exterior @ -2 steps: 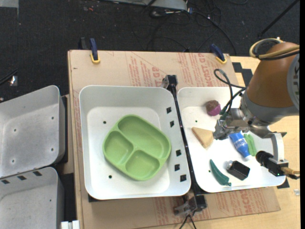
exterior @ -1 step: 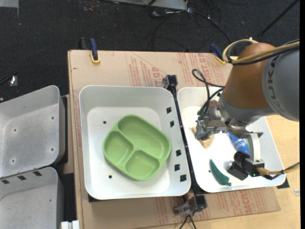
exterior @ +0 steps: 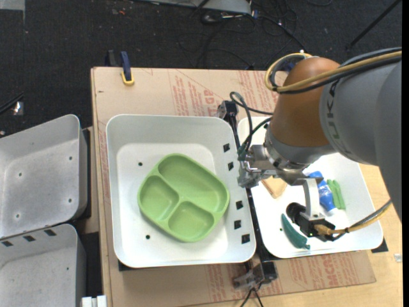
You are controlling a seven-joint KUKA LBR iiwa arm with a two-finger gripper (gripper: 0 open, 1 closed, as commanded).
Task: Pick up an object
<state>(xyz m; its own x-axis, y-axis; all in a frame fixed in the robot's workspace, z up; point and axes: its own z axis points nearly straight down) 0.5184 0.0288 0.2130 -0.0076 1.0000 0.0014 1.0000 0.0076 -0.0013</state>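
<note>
The arm's bulk covers much of the right bin [exterior: 358, 235], so we see only part of its contents. The gripper [exterior: 254, 171] sits low over the seam where the two bins meet, about mid-table, and the wrist hides it from above, so we can't tell whether it's spread or pinched. We see nothing held in it. The left bin [exterior: 121, 171] takes up the table's [exterior: 166, 85] middle and is fully in view. It holds one thing, a light green plate [exterior: 184, 197] with three compartments, lying flat and turned at an angle to the bin walls. In the right bin, at the table's right edge, we can pick out four items. A tan block [exterior: 275, 188] lies just beside the gripper, its top cut off by the wrist. A blue item [exterior: 325, 196] and a pale green piece [exterior: 337, 194] lie side by side, touching or nearly so, both with their upper ends under the arm; we can't tell what they are. A dark teal curved piece [exterior: 294, 233] lies toward the table's near edge, partly covered. The right bin's far half is fully hidden by the arm. A blue and yellow clamp [exterior: 126, 69] sits on the table's far left corner.
</note>
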